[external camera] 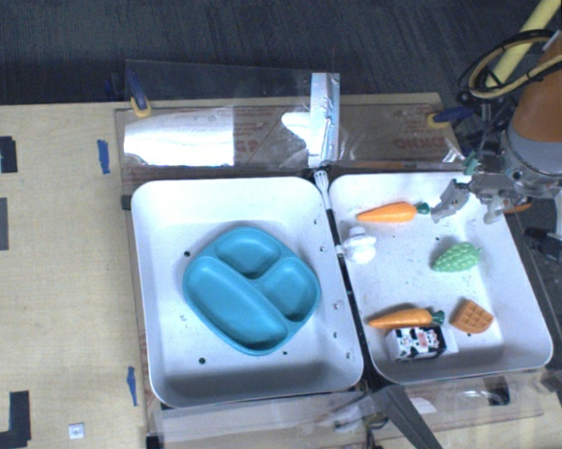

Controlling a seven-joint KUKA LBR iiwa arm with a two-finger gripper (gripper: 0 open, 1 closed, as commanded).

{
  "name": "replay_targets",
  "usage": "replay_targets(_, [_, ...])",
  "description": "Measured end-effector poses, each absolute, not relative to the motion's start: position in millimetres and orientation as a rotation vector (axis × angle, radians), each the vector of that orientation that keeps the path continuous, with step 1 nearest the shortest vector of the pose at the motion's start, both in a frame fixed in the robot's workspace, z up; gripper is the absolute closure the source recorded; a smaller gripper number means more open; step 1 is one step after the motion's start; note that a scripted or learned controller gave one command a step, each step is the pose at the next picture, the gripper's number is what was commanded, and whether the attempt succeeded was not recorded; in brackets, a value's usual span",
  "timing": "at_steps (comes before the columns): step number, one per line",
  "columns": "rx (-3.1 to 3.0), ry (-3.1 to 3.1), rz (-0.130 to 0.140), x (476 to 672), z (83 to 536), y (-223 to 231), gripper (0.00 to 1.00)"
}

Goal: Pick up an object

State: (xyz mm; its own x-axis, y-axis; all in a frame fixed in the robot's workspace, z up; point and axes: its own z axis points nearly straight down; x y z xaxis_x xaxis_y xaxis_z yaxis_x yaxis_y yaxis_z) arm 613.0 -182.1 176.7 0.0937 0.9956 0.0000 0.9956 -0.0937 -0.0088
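The right bin holds several toys. One orange carrot lies at its far side, and a second carrot lies near the front. There are also a green bumpy fruit, a waffle piece, a small black-and-white milk carton and a white object by the left wall. My gripper hangs over the bin's far right corner, open, with nothing between its fingers. It is just right of the far carrot and above the green fruit.
The left bin holds a blue divided plate. A clear plastic panel stands behind the bins. Yellow and black cables loop near the arm at the top right.
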Motion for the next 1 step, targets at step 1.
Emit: replay_targets(1, [-2.331, -2.113, -0.012, 610.8, 98.1, -200.1, 0.00])
